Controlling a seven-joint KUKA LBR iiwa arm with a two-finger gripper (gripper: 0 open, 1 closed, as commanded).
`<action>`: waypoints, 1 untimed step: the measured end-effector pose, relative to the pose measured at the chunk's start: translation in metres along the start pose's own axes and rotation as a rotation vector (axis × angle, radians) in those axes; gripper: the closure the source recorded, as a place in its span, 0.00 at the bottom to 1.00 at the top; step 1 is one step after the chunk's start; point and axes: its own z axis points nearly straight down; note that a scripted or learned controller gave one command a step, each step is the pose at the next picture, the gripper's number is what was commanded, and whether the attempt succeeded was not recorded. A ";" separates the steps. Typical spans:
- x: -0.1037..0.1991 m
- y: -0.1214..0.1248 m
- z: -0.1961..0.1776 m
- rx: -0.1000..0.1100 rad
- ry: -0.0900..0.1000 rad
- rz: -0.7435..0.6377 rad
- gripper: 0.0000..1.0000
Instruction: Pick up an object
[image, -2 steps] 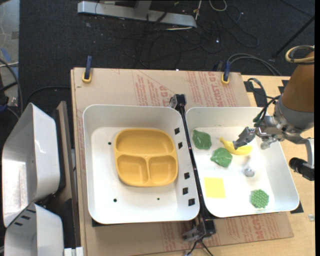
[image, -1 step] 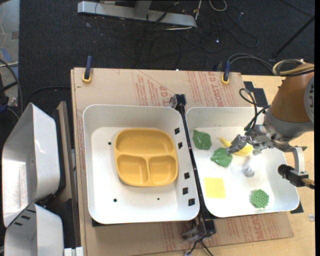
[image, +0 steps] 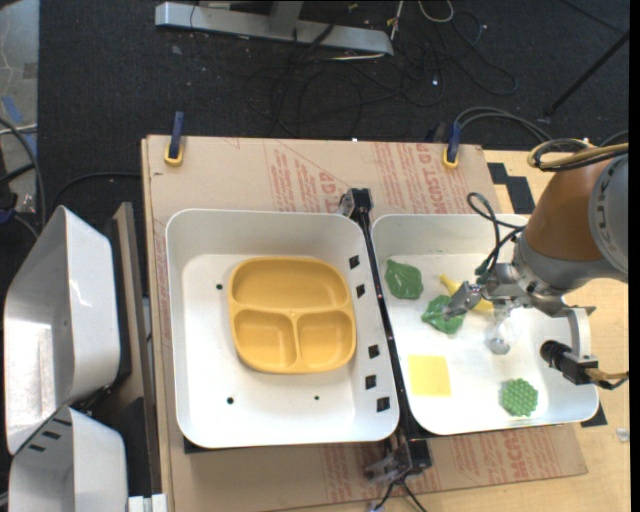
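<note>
Claw (image: 468, 298) just right of the green leafy toy (image: 441, 313): grip state impossible to tell. Probably light, soft, floppy; best pinched mid-body.

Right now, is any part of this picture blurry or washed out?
Camera view: the bins and yellow tray are sharp; the gripper looks blurred and pale against the white bin floor; the white tubs at left are bright, with little detail.

Bright, even overhead light; the white bins (image: 190, 300) glare slightly, shadows stay soft, and fine detail looks a little grainy.
</note>
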 end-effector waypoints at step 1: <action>0.000 0.000 -0.011 -0.002 0.000 0.000 1.00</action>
